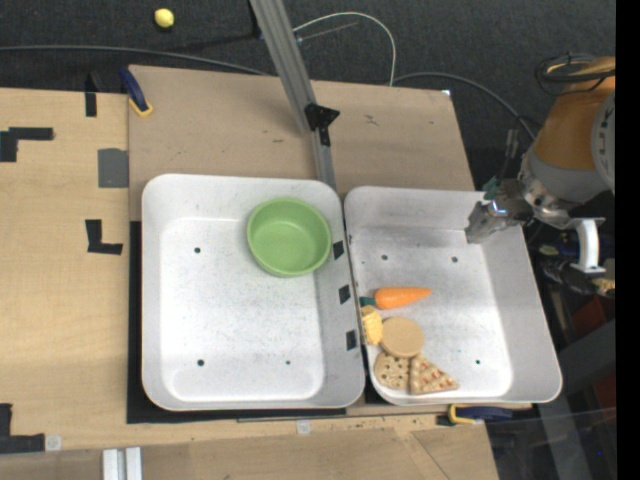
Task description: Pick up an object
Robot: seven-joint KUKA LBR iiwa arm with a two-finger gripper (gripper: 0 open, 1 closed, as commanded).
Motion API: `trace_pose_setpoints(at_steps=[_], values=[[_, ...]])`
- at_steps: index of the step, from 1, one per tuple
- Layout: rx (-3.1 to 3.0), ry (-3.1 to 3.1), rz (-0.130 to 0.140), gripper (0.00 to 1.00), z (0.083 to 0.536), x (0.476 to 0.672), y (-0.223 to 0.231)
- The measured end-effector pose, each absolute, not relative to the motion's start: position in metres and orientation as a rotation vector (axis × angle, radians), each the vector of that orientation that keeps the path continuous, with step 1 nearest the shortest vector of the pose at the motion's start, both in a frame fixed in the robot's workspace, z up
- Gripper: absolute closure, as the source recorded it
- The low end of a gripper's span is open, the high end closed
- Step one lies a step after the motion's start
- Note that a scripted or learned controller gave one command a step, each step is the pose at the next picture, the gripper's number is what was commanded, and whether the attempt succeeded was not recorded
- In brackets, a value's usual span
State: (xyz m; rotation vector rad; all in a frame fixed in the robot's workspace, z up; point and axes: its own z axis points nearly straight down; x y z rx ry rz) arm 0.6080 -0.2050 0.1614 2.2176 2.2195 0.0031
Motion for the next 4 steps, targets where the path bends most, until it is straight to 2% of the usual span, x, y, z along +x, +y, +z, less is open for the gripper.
trace_pose_setpoints(at_steps=[2, 3, 4], values=[[2.216, 2.220, 0.004, 1.00, 0.260, 0.604, -0.201], [2.214, 2.229, 0.003, 1.00, 0.266, 0.614, -0.147], [2.215, 2.231, 0.000, 1.00, 0.252, 0.615, -0.087]])
